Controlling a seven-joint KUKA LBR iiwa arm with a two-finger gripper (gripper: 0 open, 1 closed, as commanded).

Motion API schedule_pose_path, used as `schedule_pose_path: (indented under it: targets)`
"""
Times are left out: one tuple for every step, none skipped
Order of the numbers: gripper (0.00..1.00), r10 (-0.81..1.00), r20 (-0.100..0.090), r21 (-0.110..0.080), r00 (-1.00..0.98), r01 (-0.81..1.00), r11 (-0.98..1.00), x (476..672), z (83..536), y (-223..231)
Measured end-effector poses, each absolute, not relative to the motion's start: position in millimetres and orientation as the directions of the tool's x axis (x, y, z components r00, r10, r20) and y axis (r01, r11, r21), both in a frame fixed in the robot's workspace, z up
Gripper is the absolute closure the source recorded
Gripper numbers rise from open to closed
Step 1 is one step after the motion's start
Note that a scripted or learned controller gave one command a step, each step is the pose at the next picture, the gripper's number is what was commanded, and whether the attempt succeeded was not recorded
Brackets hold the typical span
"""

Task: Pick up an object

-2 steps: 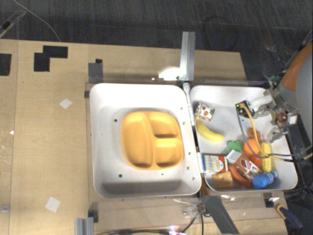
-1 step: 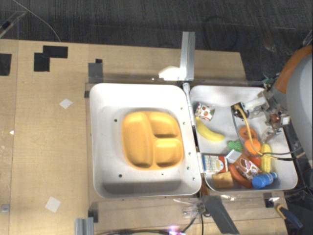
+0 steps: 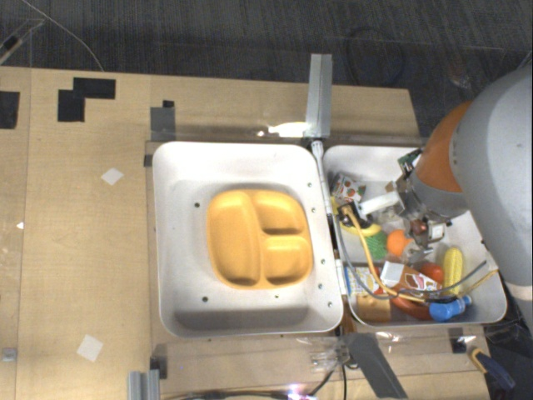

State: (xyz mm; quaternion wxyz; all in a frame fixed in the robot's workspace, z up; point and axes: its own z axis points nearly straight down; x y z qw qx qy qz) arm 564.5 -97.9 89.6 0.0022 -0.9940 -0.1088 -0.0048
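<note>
Grey arm (image 3: 491,157) at right frame hangs its gripper (image 3: 420,227), finger state untellable, over the right bin's (image 3: 493,305) packed clutter, where neighbours may block or spoil a clean grasp.

Nothing here is reading clearly enough to make out. A small printed packet (image 3: 348,192) is lying near the far left corner of the right bin (image 3: 497,307), and a red-and-white labelled packet (image 3: 414,281) is sitting toward that bin's near edge; both are showing print, but the lettering is blurring into specks too small to tell.
</note>
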Motion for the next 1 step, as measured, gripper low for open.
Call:
schedule_pose_path:
  targets:
    - [1.0,0.215,0.014,0.0,0.977,0.215,-0.977,566.0,101.7,-101.1]
